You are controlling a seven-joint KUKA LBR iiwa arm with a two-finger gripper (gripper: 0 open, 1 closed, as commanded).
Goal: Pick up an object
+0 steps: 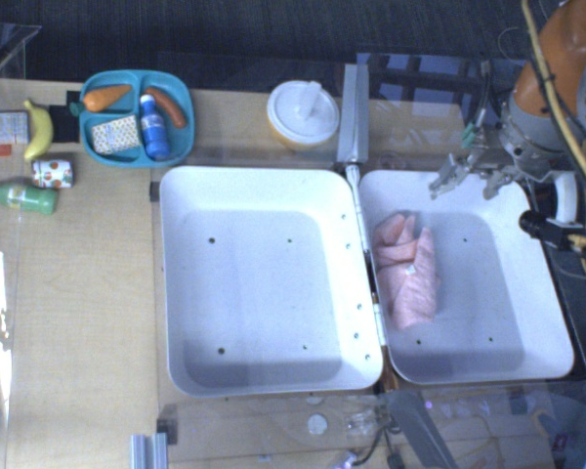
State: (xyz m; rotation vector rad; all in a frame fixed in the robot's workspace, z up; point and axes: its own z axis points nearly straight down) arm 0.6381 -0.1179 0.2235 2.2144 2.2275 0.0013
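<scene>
Bench clutter: there's a bunch of stuff on the bench, all at the far left and back, well away from the action. A blue divided tray [181, 115] holds a carrot-looking thing [107, 97], a little blue bottle [154, 130], a hot dog or sausage [168, 108] and some patterned square in one compartment.
Left edge bits: banana [39, 130], a small carton [2, 130], a printed can [52, 173] lying on its side, and a green bottle [20, 197] lying flat.
Back middle: white lidded bowl with a yellow rim [304, 113], sitting just behind the gap between the bins.
Left bin [259, 281]: just the white floor with a few small dark dots.
Right bin [469, 291]: this is where the target is.
Pink object [408, 267]: soft pink thing, looks like a glove or crumpled cloth, hard to say which. It lies in the left part of the right bin, close against the wall next to the divider.
Gripper [479, 176]: up over the back rim of the right bin, fingers [447, 181] spread apart with nothing between them.
Object vs fingers: the pink thing is nearer the camera and to the left of the fingertips, clearly apart, no contact.
In the way: nothing sits between the two, only bare bin floor.
Arm [557, 76]: grey with the orange band, coming in top right, cables looping around it.
</scene>
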